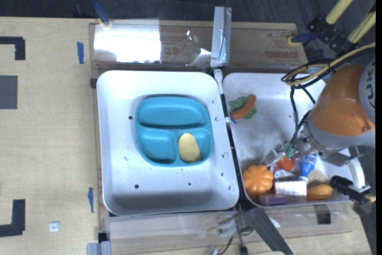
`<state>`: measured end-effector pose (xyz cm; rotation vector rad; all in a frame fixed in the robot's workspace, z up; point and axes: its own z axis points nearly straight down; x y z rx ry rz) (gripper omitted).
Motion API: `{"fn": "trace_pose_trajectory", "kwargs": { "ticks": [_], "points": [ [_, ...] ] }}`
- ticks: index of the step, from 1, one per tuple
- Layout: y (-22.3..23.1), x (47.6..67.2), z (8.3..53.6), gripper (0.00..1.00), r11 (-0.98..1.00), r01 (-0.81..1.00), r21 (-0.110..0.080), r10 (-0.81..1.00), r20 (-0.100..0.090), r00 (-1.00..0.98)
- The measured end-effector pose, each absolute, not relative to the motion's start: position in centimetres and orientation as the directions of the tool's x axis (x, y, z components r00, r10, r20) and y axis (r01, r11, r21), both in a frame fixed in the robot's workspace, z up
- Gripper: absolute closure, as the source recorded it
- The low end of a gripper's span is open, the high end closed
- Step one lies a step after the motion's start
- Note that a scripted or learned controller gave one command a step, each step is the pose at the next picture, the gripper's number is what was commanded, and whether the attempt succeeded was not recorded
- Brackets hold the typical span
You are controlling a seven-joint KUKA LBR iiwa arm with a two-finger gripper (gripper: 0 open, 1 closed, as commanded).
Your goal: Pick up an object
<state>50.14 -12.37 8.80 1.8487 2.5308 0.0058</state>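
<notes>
The pincer (290, 155) reached down into the right bin (262, 89) from the orange-banded arm (340, 107), its tip buried among the cluttered objects at the bin's near end; whether it was clenched or released could not be told, nor whether anything sat between its parts. Nearest the camera in that bin lay a white tube (290, 189) beside an orange oblong piece (319, 191), with a toy pumpkin (258, 180) just to their left. A small red object (285, 165) and a blue-and-white item (307, 164) sat right at the pincer's tip. Farther back, apart from the pile, rested a toy carrot (243, 106) with a green top. In the left bin (113, 146), a blue divided tray (173, 127) held a yellow egg-shaped object (188, 147) in its near right compartment. Behind both bins stood a clear panel (155, 39) on the bench (42, 128).
</notes>
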Motion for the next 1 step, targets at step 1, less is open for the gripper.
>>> {"fn": "trace_pose_trajectory", "kwargs": {
  "ticks": [1],
  "points": [
    [-12.43,50.37,9.92,1.0,0.303,0.953,0.014,0.953,-0.008,-0.302]
  ]
}}
